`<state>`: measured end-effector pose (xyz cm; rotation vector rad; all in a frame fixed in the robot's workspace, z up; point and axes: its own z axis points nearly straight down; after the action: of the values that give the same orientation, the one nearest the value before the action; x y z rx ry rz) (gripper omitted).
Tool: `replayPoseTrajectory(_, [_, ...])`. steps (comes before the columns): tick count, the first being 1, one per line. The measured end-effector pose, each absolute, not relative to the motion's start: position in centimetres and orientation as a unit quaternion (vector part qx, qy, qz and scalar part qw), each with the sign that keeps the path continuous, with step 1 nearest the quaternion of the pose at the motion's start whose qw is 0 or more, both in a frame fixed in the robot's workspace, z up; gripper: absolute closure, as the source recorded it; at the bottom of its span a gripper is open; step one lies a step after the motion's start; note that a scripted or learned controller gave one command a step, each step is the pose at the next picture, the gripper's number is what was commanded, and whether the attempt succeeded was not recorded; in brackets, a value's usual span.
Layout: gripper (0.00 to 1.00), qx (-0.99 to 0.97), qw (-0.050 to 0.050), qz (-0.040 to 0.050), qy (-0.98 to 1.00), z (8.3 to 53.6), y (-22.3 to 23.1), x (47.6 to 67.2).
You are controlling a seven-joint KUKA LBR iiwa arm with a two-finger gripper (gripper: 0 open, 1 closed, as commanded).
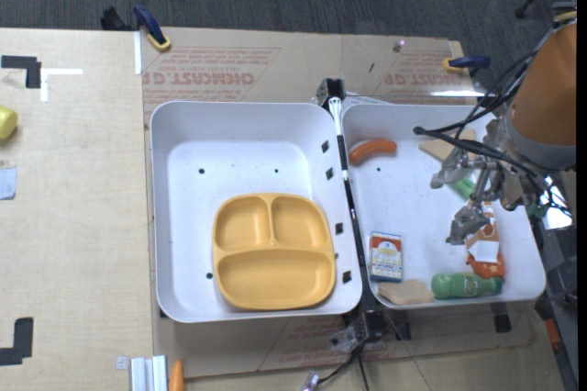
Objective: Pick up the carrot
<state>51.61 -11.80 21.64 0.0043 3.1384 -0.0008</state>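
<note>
My claw [470, 201] hangs over the right bin [417, 196], fingers apart, gripping nothing; the carrot [371, 150] lies well apart near the bin's far-left corner.

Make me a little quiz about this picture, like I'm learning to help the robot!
1. True or false: the yellow plate has just two compartments.
2. Which thing lies by the near edge of the right bin? A) a green bottle B) a blue cup C) a red spoon
3. In one word: above which bin is the gripper, left or right?

Key: 1. False, it has three compartments. 2. A. 3. Right.
</note>
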Motion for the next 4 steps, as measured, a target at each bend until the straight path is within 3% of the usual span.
replayPoseTrajectory(1, [0.00,0.068,0.002,0.0000,0.998,13.4,-9.4,58.9])
replayPoseTrajectory(2, [0.00,0.076,0.001,0.0003,0.997,19.2,-3.4,51.8])
replayPoseTrajectory(3, [0.00,0.098,0.001,0.0004,0.995,19.2,6.1,48.6])
replayPoseTrajectory(4, [0.00,0.071,0.005,0.0002,0.997,9.4,13.5,48.1])
